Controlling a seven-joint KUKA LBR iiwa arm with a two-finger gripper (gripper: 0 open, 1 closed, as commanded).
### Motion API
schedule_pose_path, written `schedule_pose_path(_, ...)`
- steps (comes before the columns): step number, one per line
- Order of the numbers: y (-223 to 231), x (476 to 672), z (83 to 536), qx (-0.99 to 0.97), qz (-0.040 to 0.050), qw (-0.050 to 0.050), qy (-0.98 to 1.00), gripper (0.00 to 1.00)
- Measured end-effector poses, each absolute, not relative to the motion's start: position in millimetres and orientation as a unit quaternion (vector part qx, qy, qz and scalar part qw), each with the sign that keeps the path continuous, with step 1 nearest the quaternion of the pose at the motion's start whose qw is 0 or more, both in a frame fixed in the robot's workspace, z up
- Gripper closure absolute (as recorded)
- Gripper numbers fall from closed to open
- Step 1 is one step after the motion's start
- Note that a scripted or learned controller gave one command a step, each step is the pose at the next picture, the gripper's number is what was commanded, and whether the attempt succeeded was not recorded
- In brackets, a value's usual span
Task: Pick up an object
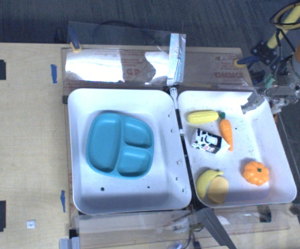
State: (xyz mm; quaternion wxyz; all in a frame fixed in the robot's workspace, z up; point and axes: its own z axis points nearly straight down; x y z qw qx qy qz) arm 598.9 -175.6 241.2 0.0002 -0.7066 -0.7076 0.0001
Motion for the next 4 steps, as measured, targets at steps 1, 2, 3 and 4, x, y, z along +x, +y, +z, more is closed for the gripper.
schedule_pose_path(1,-201.4,605.9,211.4,-0.733,0.0007,0.001,-0.680,0.00)
schedule_pose_path(2,-154.3,609.6,87.8,-0.675,-0.0018,-0.003,-0.738,0.00)
schedule_pose_path(3,-154.4,610.9,99.1,-0.676,-0.0032,-0.005,-0.737,1.00)
schedule_pose_path(4,-133.2,640.3,213.3,-0.677,-0.0034,-0.005,-0.736,1.00)
